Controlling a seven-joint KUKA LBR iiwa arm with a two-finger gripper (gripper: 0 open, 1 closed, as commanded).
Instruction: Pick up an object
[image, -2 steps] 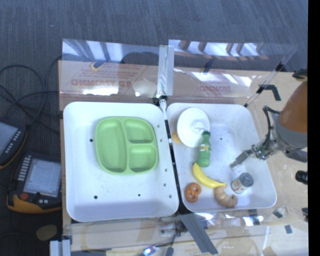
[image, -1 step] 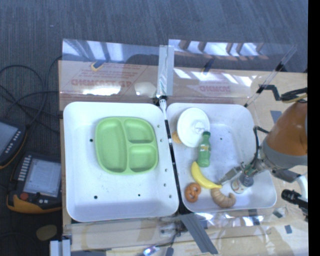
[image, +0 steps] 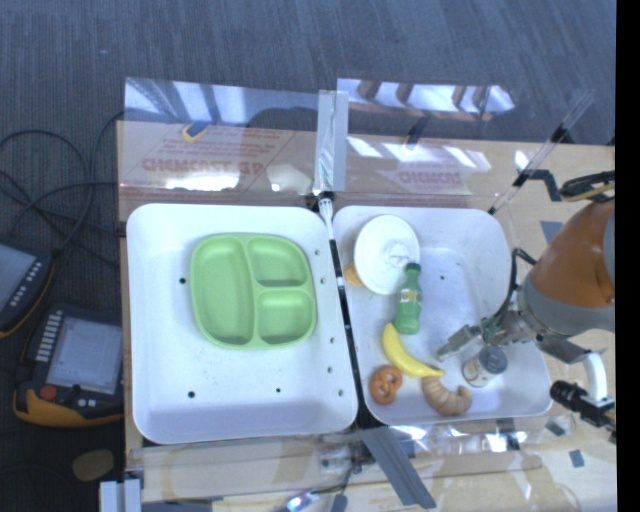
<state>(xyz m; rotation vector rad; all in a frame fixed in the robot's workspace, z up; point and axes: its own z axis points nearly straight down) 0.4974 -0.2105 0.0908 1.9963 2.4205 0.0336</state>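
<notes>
Croissant (image: 447, 398), doughnut (image: 385, 384) and banana (image: 408, 353) lie at the near edge of the right bin (image: 520, 405), a green bottle (image: 406, 300) beyond; the pincer (image: 470, 345), spread wide just beside the banana, holds nothing, so no object is yet lifted.

A tablet (image: 18, 283) is seen on the dark carpet (image: 300, 40) at the left edge. A handheld controller (image: 70, 362) with a screen is placed just below it. Black cables (image: 60, 190) are laid across the carpet above both devices.
</notes>
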